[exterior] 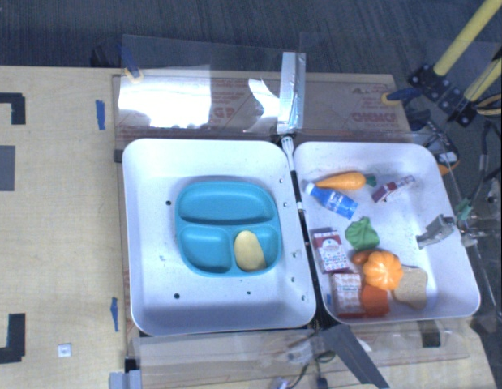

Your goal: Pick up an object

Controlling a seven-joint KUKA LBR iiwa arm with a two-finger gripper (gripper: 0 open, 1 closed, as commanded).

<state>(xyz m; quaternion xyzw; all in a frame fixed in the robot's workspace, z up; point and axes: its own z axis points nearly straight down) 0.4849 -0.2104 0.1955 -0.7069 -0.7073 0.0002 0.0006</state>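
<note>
- Carrot (344, 181) at the far side of the right bin (396, 156), just beside a blue bottle (332, 202).
- Red packet (394, 189) to the carrot's right, apart from it.
- Green toy (362, 233) mid-bin, just above an orange pumpkin (382, 270).
- Bread slice (411, 286) touching the pumpkin's right side.
- Two small cartons (327, 250) along the bin's left wall.
- Hand (435, 232) low by the bin's right wall, well apart from the carrot and touching none of the items; spread or closed, impossible to say.
- Left bin (141, 217) with a blue tray (226, 203); yellow potato (249, 250) in its near-right compartment.
- Both bins side by side on the desk (48, 233).
</note>
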